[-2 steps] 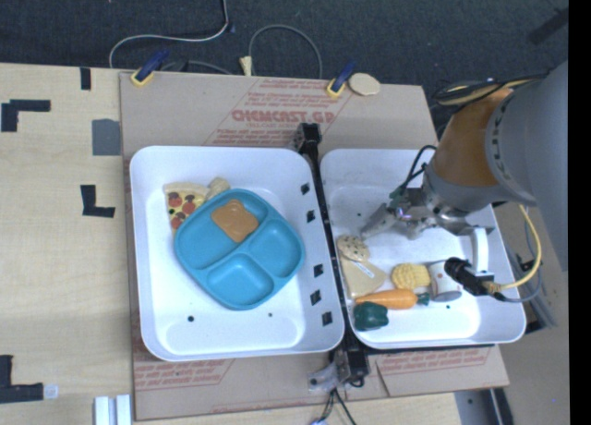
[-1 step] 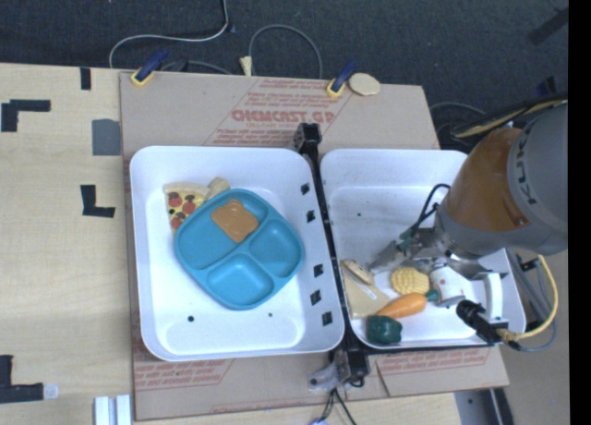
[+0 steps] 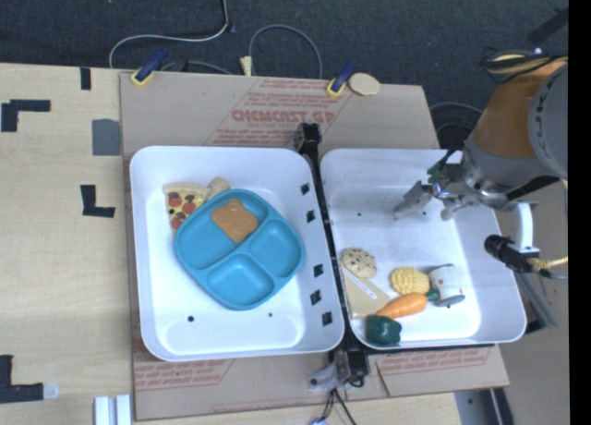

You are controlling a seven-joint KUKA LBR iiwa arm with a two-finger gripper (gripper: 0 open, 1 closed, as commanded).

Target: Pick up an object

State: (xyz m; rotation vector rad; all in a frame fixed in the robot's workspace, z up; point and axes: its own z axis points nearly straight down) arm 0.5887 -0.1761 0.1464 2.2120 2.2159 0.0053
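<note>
The gripper [image 3: 427,200] hung splayed wide and empty over the right bin [image 3: 369,174], toward its back edge. The toy food, carrot [image 3: 404,305], corn [image 3: 409,279] and cookie [image 3: 357,261], sat bunched along the front edge, so honestly a grab there could've pinched two or bumped the wall.

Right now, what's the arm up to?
The arm's gripper hangs over the upper part of the right bin, with nothing between its fingers. The toys lie apart from it at the bin's lower edge: a cookie, corn, a carrot, a green piece and a small can. The left bin holds a blue tray and a pizza slice. No pick yet.
</note>
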